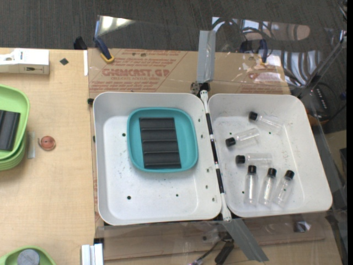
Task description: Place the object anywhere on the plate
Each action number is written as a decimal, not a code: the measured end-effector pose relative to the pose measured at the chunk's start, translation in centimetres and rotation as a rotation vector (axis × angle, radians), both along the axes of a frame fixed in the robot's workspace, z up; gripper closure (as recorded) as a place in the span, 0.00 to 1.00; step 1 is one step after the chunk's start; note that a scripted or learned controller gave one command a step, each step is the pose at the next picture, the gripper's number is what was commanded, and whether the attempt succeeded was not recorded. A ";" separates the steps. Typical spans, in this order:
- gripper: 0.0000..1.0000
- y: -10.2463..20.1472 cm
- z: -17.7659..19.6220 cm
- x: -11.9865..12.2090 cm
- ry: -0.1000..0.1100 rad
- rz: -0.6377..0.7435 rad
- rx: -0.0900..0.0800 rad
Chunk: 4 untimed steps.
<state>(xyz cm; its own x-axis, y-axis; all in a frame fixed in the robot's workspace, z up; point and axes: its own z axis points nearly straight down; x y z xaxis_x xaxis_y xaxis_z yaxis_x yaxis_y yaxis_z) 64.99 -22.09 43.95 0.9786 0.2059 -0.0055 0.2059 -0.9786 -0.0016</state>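
A teal square plate [190,142] with a dark ribbed insert [160,142] lies in the left white bin [110,164]. In the right white bin [309,148] lie several clear vials with black caps: one near the back [263,118], one toward the middle [242,137], one at centre [251,159], and three side by side near the front, the leftmost [251,182], the middle one [269,184] and the rightmost [285,186].
A green tray [14,109] sits at the left edge of the wooden bench, with a small round orange piece [47,142] beside it. A cardboard sheet [149,65] lies behind the bins. A white box [25,61] rests at the far left back.
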 end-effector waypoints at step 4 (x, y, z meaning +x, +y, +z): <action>0.00 0.0 0.0 0.3 0.000 -0.003 0.000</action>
<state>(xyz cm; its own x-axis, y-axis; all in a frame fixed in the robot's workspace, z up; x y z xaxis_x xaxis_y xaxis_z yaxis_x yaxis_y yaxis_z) 65.33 -22.11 43.94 0.9793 0.2026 -0.0054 0.2026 -0.9793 -0.0012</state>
